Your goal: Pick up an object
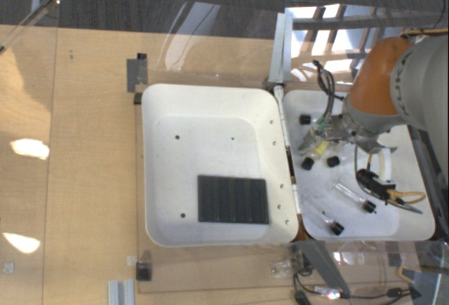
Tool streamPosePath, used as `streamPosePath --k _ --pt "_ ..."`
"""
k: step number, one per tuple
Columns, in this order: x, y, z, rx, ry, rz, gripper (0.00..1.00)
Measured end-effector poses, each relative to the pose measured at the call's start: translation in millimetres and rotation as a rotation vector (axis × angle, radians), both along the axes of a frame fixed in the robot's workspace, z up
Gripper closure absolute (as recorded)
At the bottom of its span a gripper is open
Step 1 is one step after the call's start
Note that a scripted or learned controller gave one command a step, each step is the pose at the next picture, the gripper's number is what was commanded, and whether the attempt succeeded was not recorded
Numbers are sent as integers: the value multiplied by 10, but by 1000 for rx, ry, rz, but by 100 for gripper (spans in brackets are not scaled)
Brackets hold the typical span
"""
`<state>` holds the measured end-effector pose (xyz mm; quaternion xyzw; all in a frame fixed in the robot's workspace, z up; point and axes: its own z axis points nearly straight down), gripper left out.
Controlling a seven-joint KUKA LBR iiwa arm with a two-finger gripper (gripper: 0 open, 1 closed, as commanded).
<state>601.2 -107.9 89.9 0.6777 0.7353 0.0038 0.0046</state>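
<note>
Over the right bin (414, 230), the end effector (324, 130) hangs by small, light, stiff parts (309, 162); its grip state cannot be told; pinch one across its middle.

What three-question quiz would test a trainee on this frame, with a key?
1. True or false: the dark ribbed mat lies in the left bin.
2. Over which bin does the arm's orange band sit?
A. left bin
B. right bin
C. neither
3. What colour is the small item just below the tool?

Key:
1. True; it lies flat toward the near edge.
2. B.
3. Yellow; whether the tool grips it cannot be told.
</note>
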Motion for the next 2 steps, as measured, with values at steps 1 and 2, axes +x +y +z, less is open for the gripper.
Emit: streamPosePath --k 1,2 --pt "37 -3 138 -2 -11 1 100" --pt "242 491 1309 0 3 98 100"
